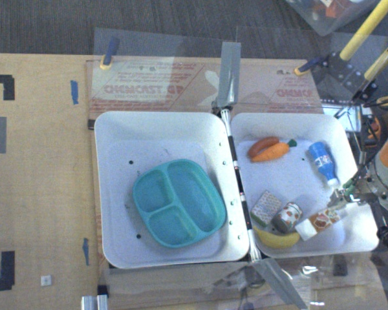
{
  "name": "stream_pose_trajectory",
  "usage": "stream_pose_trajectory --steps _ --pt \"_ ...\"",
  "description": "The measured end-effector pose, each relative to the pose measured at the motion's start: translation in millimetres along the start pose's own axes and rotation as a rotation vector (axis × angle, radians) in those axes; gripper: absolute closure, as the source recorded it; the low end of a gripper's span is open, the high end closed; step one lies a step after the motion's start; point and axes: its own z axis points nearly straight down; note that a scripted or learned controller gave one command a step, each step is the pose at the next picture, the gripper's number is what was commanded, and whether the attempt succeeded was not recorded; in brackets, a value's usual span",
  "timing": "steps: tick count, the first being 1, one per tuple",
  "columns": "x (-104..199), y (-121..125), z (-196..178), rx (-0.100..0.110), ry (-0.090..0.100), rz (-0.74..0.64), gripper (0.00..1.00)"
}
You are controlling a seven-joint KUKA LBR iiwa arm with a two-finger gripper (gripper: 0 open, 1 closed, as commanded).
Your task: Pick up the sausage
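Reddish-brown sausage (263, 145) lies at the far side of the right bin (362, 237), touching a carrot (273, 152). We judge it light, stiff and slick, best pinched across its middle. The left bin (110, 173) holds a teal tray (178, 202). The claw's (346, 196) state we cannot tell.

The one camera sits fixed high above the bench (39, 173), tilted down at a slant from its near edge. It stands far enough off to take in both the left bin (110, 131) and the right bin (362, 234) whole, with dark floor (149, 5) beyond the far side.
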Motion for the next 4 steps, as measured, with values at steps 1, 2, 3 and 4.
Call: stream_pose_trajectory --steps 1,2,3,4 --pt "39.7 4.4 -49.1 -0.002 -0.002 -0.15 1.0" --pt "82.6 8.6 -91.2 -0.002 -0.001 -0.22 1.0" --pt "106.9 10.8 -126.1 -0.002 -0.001 -0.198 1.0" --pt "104.6 10.4 -136.2 -0.003 -0.002 -0.114 1.0"
